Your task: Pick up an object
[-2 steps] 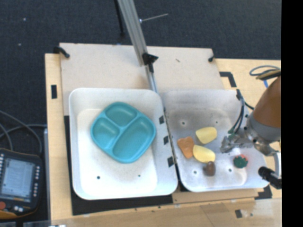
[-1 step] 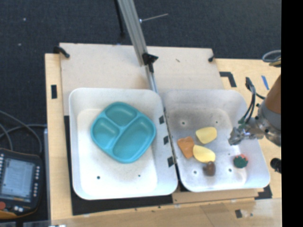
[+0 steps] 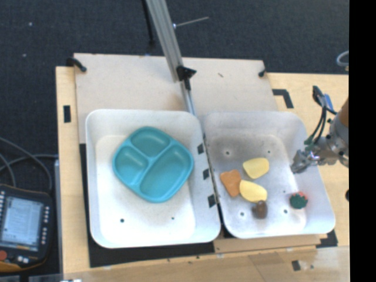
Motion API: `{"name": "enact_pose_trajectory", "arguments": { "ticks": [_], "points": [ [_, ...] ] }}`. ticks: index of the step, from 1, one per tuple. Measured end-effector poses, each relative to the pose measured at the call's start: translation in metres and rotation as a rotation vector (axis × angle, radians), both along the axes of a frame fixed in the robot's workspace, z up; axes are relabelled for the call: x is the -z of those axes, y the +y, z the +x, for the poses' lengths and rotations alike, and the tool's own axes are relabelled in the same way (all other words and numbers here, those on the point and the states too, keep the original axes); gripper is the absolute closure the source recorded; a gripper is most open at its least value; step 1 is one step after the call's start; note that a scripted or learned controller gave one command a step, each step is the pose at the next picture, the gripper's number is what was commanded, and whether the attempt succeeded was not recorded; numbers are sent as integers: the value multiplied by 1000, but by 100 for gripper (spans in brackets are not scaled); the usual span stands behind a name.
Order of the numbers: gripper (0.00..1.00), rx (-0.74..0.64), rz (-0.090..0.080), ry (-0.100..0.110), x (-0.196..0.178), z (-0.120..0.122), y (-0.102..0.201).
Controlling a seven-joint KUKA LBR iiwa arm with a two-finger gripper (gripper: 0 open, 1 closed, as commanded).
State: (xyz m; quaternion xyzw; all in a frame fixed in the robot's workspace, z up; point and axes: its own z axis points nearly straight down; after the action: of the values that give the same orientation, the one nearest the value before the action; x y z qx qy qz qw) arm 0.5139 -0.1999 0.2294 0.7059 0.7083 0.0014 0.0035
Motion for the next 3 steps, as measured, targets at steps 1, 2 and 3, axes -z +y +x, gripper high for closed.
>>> {"name": "enact_pose_trajectory", "arguments": {
  "ticks": [1, 2, 3],
  "points": [
    [100, -3, 4, 5, 5, 0, 52],
    [100, -4, 5, 6, 11, 7, 110],
    [100, 0, 3, 5, -4, 18, 156]
  ]
}}
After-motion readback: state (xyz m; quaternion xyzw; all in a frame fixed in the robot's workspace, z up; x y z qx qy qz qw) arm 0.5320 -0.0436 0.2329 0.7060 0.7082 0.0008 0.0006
